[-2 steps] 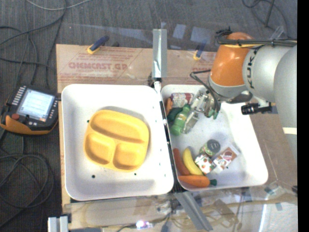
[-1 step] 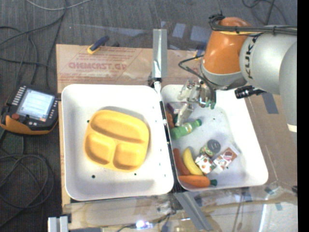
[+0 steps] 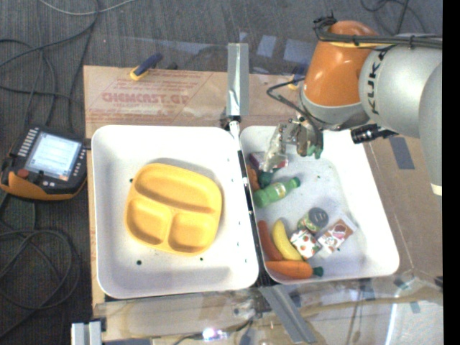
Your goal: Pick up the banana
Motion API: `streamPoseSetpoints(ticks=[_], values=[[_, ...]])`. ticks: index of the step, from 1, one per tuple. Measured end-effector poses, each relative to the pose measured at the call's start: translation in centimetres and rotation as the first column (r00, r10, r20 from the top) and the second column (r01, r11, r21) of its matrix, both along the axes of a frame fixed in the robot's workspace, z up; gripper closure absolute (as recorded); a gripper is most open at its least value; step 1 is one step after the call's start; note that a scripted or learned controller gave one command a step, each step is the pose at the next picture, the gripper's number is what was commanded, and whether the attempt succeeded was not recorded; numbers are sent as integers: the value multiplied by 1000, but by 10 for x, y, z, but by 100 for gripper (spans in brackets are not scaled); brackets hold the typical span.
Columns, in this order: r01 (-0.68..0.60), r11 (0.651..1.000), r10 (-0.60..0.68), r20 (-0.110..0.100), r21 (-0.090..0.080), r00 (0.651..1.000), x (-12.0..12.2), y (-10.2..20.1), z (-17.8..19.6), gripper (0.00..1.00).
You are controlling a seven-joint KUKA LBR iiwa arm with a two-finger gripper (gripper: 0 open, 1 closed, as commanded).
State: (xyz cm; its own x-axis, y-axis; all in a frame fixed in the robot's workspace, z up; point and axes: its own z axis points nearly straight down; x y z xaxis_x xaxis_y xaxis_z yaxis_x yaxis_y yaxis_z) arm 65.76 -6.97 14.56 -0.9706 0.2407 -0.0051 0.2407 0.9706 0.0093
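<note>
- Nearest the camera, along the front wall of the right bin (image 3: 374, 261), lies an orange carrot (image 3: 291, 269) with a dark green tip.
- Just behind the carrot lies the banana (image 3: 285, 240), yellow, angled, between a reddish sausage-shaped toy (image 3: 268, 240) and a small white carton (image 3: 305, 244).
- Beside that carton sit a red-and-white packet (image 3: 336, 234) and a dark round can (image 3: 317, 217).
- Farther back, a green bottle (image 3: 275, 190) lies on its side near the bin's left wall.
- At the back of the right bin the gripper (image 3: 287, 144) hangs over the bottle area, well apart from the banana; how far it is open I cannot tell, and nothing is seen in its hold.
- Left bin (image 3: 108, 264) holds a yellow divided tray (image 3: 175, 207).
</note>
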Motion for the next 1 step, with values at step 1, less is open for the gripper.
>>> streamPoseSetpoints(ticks=[1], values=[[46, 999, -46, -5, -5, 999, -26, 56, 52, 100]])
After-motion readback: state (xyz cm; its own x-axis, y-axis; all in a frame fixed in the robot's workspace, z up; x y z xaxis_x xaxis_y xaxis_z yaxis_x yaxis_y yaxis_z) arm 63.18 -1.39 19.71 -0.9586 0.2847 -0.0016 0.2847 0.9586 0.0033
